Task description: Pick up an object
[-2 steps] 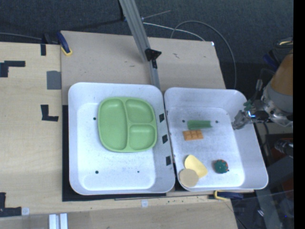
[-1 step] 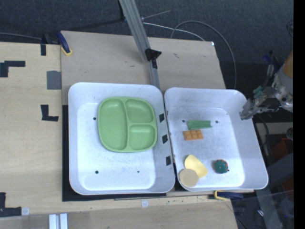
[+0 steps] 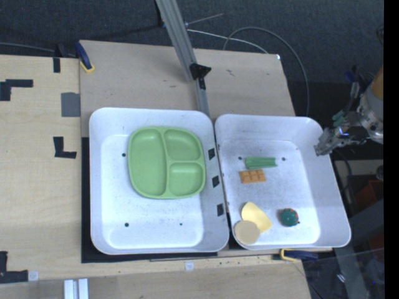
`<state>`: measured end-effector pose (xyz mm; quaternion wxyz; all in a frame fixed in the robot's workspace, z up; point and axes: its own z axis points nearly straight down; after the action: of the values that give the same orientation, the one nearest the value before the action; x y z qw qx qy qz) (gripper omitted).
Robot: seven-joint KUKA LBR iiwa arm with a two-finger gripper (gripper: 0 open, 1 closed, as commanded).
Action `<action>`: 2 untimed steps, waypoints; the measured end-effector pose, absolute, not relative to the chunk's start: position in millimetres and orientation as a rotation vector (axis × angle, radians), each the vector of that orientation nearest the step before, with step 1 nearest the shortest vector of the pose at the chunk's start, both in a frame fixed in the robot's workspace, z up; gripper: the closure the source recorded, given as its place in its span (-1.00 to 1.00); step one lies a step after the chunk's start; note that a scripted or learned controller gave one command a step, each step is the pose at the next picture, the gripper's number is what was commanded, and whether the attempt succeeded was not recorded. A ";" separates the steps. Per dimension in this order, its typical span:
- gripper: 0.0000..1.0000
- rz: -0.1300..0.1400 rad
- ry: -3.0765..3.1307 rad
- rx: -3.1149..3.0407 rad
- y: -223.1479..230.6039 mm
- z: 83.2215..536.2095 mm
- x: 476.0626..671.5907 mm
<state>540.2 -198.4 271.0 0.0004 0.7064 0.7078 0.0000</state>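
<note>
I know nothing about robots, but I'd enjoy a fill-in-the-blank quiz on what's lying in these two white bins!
1. The green divided plate lies in the ____ bin.
2. The plate has ____ compartments.
3. The orange waffle-like piece lies just below a long ____ piece.
4. The robot's hand hovers at the right bin's ____ edge.

Missing words: left; three; green; right
</note>
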 end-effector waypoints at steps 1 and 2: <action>1.00 0.000 2.230 2.216 -143.9 255.0 548.6; 1.00 0.001 2.230 2.214 -87.1 255.6 560.0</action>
<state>560.0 -87.1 255.6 -0.0005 0.7044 0.7098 0.0004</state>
